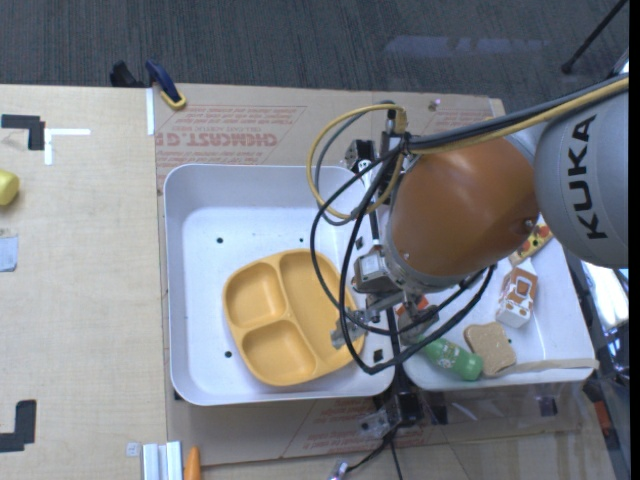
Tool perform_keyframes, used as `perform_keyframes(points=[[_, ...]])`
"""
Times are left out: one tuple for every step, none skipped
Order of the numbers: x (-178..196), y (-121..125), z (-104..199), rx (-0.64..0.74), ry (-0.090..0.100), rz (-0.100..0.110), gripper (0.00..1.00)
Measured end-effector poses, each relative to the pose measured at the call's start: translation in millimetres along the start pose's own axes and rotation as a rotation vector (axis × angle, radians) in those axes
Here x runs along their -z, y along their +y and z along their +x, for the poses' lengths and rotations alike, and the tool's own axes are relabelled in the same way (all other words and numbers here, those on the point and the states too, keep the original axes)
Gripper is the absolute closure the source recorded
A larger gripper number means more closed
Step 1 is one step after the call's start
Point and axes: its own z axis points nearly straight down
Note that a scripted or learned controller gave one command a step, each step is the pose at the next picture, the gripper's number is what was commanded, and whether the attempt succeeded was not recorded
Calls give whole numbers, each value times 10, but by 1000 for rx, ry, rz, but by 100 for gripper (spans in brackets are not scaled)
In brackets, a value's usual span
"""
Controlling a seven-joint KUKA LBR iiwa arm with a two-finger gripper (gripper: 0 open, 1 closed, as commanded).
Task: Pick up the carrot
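Bench (pixel 80 318): pale wood on the left, with printed cardboard under the two bins.
Arm (pixel 590 168): grey, lettered KUKA, coming in from the right; its orange band (pixel 460 208) bulges over the seam between the bins and covers much of the right one.
Left bin (pixel 190 268): white and shallow, with a few dark specks on its floor.
Right bin (pixel 550 328): white, largely hidden by the arm; its lower right part shows.
Plate (pixel 280 318): yellow, with three compartments, lying tilted in the lower middle of the left bin; its right edge runs under the gripper.
Cables (pixel 330 183): black and yellow loops hanging from the wrist over the right part of the left bin.
Gripper (pixel 385 313): low under the orange band, above the wall shared by the bins and just beside the plate's right edge. Its tips are lost among cables and metalwork, so I cannot tell whether it is released, clenched or grasping anything.
Bread slice (pixel 490 346): brown, in the right bin near its front rim.
Green item (pixel 450 358): oblong, touching the bread's left side.
Carton (pixel 517 296): small, white and orange, above the bread.
Carrot (pixel 403 310): an orange sliver just right of the gripper, at the right bin's left edge, mostly hidden by the wrist.
Yellow object (pixel 5 186): at the bench's far left edge.
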Motion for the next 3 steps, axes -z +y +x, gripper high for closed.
perform_keyframes(points=[[-660, 17, -654, 15, 1, -1, 0], [-962, -22, -1090, -60, 0, 11, 0], [-873, -21, -1075, -61, 4, 7, 100]])
